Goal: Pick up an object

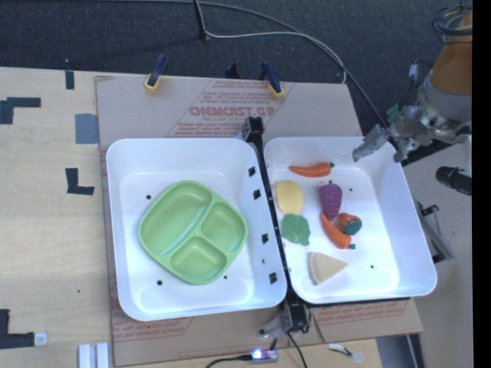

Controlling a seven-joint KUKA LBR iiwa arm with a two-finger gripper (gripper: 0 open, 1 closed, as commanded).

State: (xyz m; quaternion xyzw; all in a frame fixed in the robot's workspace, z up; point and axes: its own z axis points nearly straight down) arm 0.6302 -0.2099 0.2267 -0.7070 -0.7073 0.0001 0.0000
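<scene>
Frankly, you are at the very start: nothing has been lifted, and every candidate object lies in the right bin (399, 205). Look there and you will find an orange carrot (310, 169) near the far wall, a yellow piece (289, 196) just beside the divider, a green leafy piece (296, 229) touching or almost touching it below, a purple item (330, 199), an orange-and-red piece (340, 229) next to that, and a pale wedge (327, 267) nearest the front. The left bin (123, 205) carries a green divided plate (193, 231), with none of its compartments filled.

Your gripper (377, 142) hangs over the right bin's far right corner, above the rim, well apart from all the toys. You still need to choose a piece, descend, close and lift.

As for the pincer's spread, I cannot tell: the tool is seen at a slant against the bin's edge. The arm's upper part is cut off at the picture's edge, and what the purple item and the orange-and-red piece represent is hard to make out
</scene>
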